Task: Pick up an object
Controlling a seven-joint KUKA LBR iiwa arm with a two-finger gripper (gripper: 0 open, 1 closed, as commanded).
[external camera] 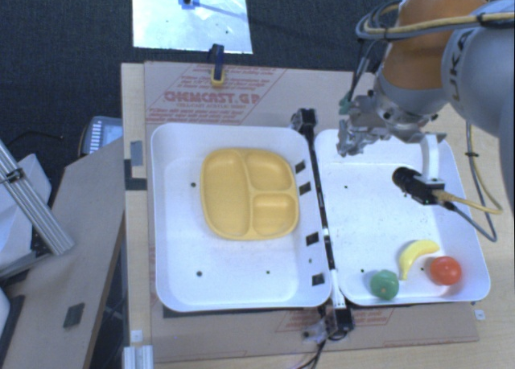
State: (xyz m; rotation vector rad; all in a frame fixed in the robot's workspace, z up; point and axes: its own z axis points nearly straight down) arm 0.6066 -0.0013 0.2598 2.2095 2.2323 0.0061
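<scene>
Near right bin's front edge: banana (417, 256), well apart from gripper (352, 148) (grip state unclear).

Red print "CHEMCAST GP" on brown board (211, 96) behind bins.

Count: 2 white bins (165, 223). 1 yellow tray (248, 193), left of the gripper (352, 143). Below the gripper: 1 banana (415, 256), 1 orange ball (444, 270), 1 green ball (384, 284).

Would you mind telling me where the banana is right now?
The banana lies in the right bin's near right corner, between the green ball and the orange ball.
</scene>
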